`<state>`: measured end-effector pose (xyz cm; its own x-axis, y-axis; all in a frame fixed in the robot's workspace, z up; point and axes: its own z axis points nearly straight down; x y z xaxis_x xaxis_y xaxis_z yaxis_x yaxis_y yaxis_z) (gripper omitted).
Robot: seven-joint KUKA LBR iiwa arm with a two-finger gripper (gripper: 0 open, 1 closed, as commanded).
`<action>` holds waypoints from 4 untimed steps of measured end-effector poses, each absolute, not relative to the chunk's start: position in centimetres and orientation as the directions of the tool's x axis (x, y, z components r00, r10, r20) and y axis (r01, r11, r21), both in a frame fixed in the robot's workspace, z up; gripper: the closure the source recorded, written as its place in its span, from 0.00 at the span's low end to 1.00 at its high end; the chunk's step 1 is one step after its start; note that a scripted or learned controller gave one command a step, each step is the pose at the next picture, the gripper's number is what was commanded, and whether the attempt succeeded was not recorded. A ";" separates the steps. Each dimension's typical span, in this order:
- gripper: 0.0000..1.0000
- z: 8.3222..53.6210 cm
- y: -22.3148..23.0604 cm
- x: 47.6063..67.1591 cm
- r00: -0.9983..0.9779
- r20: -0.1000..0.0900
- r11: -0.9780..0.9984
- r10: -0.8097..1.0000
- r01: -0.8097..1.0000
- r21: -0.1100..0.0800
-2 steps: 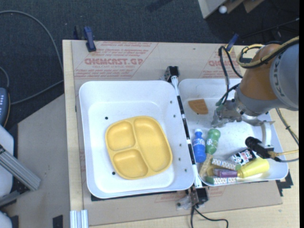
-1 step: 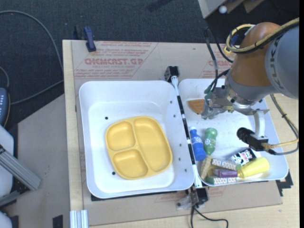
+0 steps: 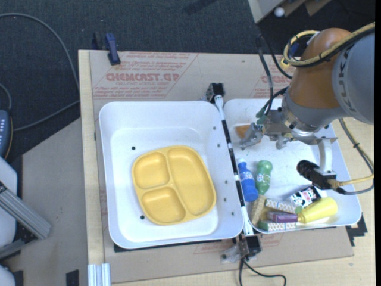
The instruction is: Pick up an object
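No single object is set by the task; the candidates are gathered in the right bin (image 3: 351, 186). A blue bottle (image 3: 247, 182) is laid along the bin's left wall, its long axis running up and down the view. Just beside it, a green bottle (image 3: 263, 175) is laid at a slight tilt. Toward the near right corner a yellow cup-like piece (image 3: 318, 210) is seen on its side, with a black-and-white item (image 3: 303, 196) touching its upper edge and a few small boxes (image 3: 278, 212) near the front wall. A small orange-brown piece (image 3: 244, 130) is seen by the far left corner.

The end effector (image 3: 275, 130) is held over the far half of that bin, below the orange band of the arm (image 3: 318, 76). The two bottles lie toward the viewer from it and slightly to the view's left; the orange-brown piece lies nearest, just beside it on the left. Whether it is open or closed cannot be told, since its lower parts are crowded by brackets and cable, and nothing is seen gripped in it.

A black part (image 3: 312, 171) with a cable is seen below the wrist; what it is cannot be made out. The left bin (image 3: 119, 124) is occupied by a yellow divided tray (image 3: 172, 185), well apart from the arm. Both bins are borne by the counter (image 3: 149, 76).
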<state>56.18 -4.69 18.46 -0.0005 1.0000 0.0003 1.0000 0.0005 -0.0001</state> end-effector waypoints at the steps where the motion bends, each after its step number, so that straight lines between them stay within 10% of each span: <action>1: 0.00 18.5 -5.1 63.8 -0.002 0.000 0.002 1.000 1.000 0.001; 2: 0.00 18.4 -5.2 56.0 0.001 0.000 -0.001 1.000 1.000 -0.002; 3: 0.00 18.5 -4.8 64.2 -0.001 -0.001 0.001 1.000 1.000 0.001; 4: 0.00 18.4 -3.5 55.8 0.000 0.001 0.000 1.000 1.000 -0.002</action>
